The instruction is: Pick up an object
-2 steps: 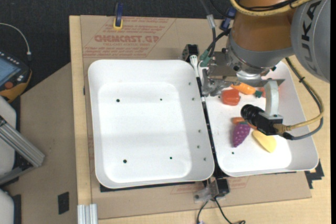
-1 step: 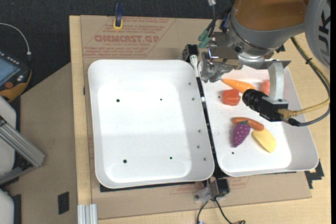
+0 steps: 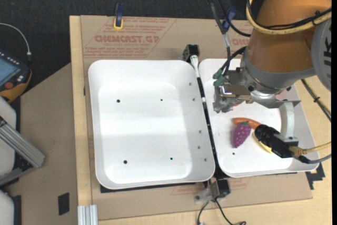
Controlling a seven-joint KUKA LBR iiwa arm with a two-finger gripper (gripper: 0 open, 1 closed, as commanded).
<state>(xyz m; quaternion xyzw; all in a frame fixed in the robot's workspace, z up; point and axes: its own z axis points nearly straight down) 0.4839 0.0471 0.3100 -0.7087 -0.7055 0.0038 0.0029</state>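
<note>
Jaws: cannot tell. Gripper [image 3: 223, 98] hovers over right bin [image 3: 247, 164]; purple toy grapes [image 3: 241, 134] lie just toward its front-right corner.

Cannot see the far right corner of the right bin [image 3: 247, 163], covered by the arm [image 3: 287, 23], itself cut off at the view's top and right edges. Can make out just a strip of an orange piece [image 3: 254, 124] toward the bench's right edge, partly tucked behind a purple toy [image 3: 241, 135]; too little to name. Cannot read the small line under the red lettering [image 3: 126, 38] along the bench's far edge. Beyond the bench's left edge, cut off by the view's left side: a device with a blue screen [image 3: 6, 72] and a metal rail [image 3: 18, 145].
</note>
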